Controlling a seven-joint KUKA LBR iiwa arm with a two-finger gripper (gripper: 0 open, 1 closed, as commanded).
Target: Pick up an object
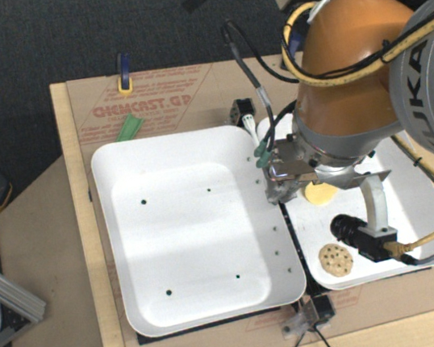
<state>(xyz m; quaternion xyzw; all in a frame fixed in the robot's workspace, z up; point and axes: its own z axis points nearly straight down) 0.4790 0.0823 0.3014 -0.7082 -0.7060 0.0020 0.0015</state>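
A round tan cookie with dark chips [336, 259] lies near the front of the right bin [414, 178]. A yellow object [320, 192] lies farther back in that bin, half hidden under the wrist. My gripper [279, 186] hangs low at the right bin's left wall, just left of the yellow object and behind the cookie. The large orange and grey arm covers the back half of the right bin. Nothing shows as held.
The left bin [131, 247] sits beside the right one, their walls touching under the gripper. On the cardboard behind the bins lie a green piece [129, 128] and a blue clamp [124, 73]. Cables run down from the back to the wrist.
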